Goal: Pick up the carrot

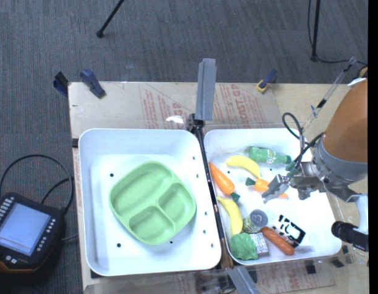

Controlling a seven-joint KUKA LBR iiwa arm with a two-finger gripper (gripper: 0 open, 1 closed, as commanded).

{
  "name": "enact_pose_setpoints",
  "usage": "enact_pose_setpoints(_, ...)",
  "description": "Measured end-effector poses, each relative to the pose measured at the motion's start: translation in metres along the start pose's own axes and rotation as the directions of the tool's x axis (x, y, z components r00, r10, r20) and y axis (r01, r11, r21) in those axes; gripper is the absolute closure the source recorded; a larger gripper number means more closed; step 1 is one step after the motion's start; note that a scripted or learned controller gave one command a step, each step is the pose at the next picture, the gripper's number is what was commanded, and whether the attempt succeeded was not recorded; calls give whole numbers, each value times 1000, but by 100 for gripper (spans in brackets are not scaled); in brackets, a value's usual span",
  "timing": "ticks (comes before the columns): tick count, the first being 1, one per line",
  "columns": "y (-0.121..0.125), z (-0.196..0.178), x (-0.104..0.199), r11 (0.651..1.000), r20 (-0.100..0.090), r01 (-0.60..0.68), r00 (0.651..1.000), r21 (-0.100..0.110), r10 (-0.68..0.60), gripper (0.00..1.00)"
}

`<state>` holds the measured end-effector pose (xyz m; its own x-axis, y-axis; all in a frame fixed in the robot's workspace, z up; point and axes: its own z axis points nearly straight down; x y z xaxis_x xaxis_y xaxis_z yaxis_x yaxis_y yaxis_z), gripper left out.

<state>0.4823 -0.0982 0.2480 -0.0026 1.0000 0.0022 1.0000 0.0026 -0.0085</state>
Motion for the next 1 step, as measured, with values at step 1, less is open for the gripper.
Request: enact_pose_setpoints(1,51,25,8,970,2,244,970,-3,-244,0)
